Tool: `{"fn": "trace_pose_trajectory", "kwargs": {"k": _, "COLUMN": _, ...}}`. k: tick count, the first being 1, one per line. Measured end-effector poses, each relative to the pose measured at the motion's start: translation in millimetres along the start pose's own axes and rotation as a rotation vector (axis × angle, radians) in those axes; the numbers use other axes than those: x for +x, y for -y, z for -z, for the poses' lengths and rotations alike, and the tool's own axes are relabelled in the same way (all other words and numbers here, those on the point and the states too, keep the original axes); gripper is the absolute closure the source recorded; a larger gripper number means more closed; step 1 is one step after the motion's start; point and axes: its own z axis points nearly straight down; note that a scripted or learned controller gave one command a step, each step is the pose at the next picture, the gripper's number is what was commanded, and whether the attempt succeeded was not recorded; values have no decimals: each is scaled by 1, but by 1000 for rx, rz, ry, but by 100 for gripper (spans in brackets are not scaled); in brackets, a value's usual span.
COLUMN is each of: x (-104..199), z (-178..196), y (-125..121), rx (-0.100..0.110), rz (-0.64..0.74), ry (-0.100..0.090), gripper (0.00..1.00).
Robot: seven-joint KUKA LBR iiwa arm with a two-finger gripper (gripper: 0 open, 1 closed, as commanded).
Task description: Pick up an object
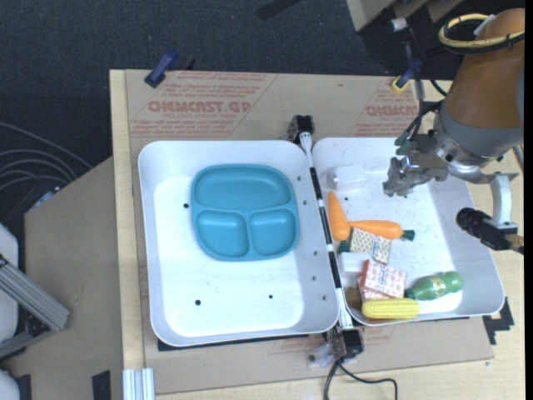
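While the arm reaches in from the right, the gripper [405, 176] hangs over the far half of the right bin [475, 302], above bare white floor and well apart from the toys; whether its fingers are apart or together I cannot tell from this slanted look, and nothing shows between them.

All the candidates lie in the near-left part of that bin. One carrot [336, 215] lies along the left wall, pointing toward the far edge. A second carrot [380, 229] lies crosswise just beside it, its green end toward the right. Touching it on the near side is a small speckled block [369, 242]. Nearer still come a red-and-white carton [383, 281], a yellow corn cob [391, 309] along the near edge, and a green bottle [435, 286] toward the near-right corner. These look like light, hollow plastic play food: stiff, smooth and likely slippery, prone to rolling on their round sides.

The crosswise carrot seems the best pick, with free floor on its far side; I would close across its thick middle, jaws set square to its length. The carton is flat-sided but crowded by the corn cob.

The left bin [158, 248] holds a blue divided plate [245, 209], too wide and flat to grasp easily.
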Motion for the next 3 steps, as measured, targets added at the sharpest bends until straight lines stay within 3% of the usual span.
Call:
{"fn": "trace_pose_trajectory", "kwargs": {"k": 1, "x": 0, "z": 10, "y": -1, "rx": -2, "rz": 0, "ry": 0, "gripper": 100}}
{"fn": "trace_pose_trajectory", "kwargs": {"k": 2, "x": 37, "z": 2, "y": -48, "rx": -5, "rz": 0, "ry": 1, "gripper": 100}}
{"fn": "trace_pose_trajectory", "kwargs": {"k": 3, "x": 27, "z": 6, "y": -25, "rx": 0, "rz": -1, "ry": 1, "gripper": 100}}
